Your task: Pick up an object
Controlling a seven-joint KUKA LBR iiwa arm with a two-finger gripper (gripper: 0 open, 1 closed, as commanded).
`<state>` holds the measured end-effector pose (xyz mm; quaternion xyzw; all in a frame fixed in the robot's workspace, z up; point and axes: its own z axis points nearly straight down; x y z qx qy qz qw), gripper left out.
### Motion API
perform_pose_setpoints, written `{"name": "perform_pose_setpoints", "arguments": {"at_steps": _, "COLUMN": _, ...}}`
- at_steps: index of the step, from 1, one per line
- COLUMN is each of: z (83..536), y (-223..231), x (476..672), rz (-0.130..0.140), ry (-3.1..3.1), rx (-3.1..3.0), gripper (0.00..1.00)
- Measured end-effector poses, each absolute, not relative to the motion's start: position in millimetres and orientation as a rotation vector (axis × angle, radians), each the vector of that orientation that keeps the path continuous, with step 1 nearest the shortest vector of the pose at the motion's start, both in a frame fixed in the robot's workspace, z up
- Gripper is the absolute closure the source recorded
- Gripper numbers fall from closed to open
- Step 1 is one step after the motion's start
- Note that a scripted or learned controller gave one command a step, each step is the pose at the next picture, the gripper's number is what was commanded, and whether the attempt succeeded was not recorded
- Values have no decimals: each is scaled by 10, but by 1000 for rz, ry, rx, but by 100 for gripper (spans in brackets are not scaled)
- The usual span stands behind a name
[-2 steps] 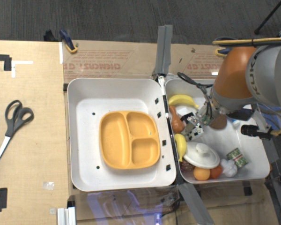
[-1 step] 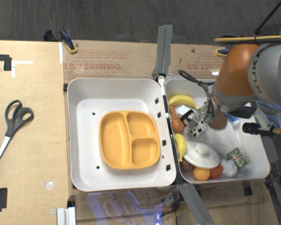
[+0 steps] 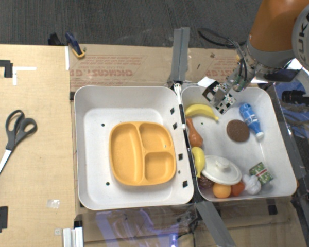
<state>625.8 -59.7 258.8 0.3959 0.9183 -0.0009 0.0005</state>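
Observation:
My gripper [image 3: 222, 98] hangs over the back of the right bin [image 3: 278, 138], just right of and above a yellow banana [image 3: 201, 111]. Nothing shows between its black-and-white fingers. A blue bottle [image 3: 251, 120] lies to the gripper's right and a brown round cookie [image 3: 238, 130] sits below it. Nearer the front lie a white lidded bowl [image 3: 222, 170], a second yellow banana [image 3: 198, 159], an orange-red carrot-like piece [image 3: 194, 131], an orange fruit [image 3: 221, 191], a red fruit [image 3: 237, 189], a white crumpled object [image 3: 253, 185] and a green carton [image 3: 261, 173].
The left bin [image 3: 87, 138] holds a yellow divided plate [image 3: 142, 152]. Scissors [image 3: 13, 136] lie on the wooden bench at the far left. A grey bar [image 3: 179, 55] rises between the bins at the back. Cardboard lies behind the bins.

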Motion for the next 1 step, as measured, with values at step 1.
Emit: {"name": "perform_pose_setpoints", "arguments": {"at_steps": 1, "z": 2271, "y": -140, "x": 6463, "rz": -5, "ry": 2814, "rx": 1400, "gripper": 100}}
